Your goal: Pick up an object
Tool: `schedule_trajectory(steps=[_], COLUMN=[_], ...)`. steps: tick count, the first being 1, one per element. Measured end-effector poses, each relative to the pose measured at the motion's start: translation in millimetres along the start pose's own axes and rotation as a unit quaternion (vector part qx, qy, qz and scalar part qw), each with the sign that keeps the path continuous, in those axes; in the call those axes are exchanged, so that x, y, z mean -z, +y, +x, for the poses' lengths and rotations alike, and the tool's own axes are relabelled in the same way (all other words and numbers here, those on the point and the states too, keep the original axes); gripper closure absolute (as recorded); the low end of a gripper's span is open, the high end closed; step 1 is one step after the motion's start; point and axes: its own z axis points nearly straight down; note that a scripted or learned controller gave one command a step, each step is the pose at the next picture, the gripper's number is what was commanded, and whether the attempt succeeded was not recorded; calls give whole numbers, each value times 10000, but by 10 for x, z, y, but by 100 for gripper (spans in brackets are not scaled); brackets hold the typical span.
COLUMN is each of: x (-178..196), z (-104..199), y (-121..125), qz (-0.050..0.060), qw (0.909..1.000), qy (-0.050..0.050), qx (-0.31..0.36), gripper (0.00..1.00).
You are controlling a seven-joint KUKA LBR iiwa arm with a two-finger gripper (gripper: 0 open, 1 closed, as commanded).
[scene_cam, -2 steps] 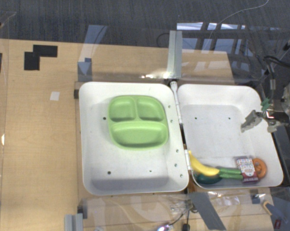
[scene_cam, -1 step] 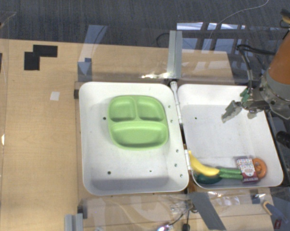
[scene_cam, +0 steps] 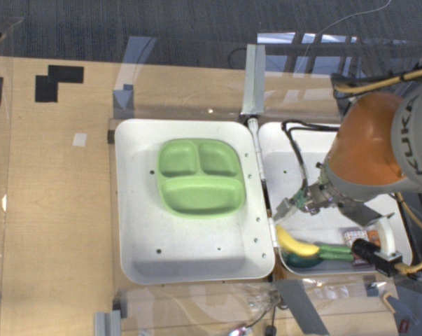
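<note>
The gripper hangs over the right bin, near the banana (its opening cannot be told). Judged the approach step; next it must descend onto the banana.

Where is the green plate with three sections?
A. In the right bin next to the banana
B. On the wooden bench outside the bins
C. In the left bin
C: the green plate lies flat in the left bin, while the banana is in the right bin.

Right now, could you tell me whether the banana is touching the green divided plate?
Apart. The camera view shows the banana lying in the right bin, while the green divided plate sits in the left bin, the bin walls between them.
</note>
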Motion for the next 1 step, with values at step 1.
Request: schedule_trajectory(steps=[1], x=[3], z=[527], y=[168], qz=[-5], qw=[9940], qy=[0], qx=[1098], gripper=[0])
